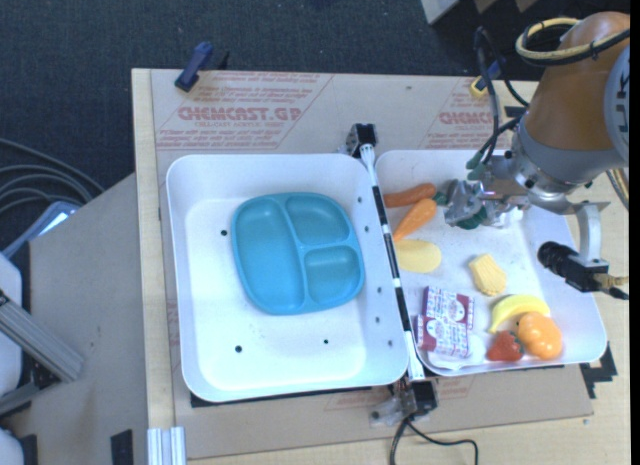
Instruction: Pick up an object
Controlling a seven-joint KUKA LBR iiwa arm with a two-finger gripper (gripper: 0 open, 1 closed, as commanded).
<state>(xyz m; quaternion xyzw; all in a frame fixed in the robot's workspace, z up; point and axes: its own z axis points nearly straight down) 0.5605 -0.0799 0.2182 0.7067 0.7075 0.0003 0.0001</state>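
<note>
gripper: low in right bin, near its back edge; finger gap hidden, can't tell grip or load
carrots: just left of gripper, by the divider
free room: bare floor between gripper and corn piece; front corner crowded, banana, orange fruit, carton
left bin: blue divided plate, wide white margins
writing: "CHEMCAST GP" in red on board

— What sits in the left bin?
— A blue divided plate, three compartments.
— And beyond the bins?
— A blue clamp on the bench's far left corner; grey cables left.
</note>
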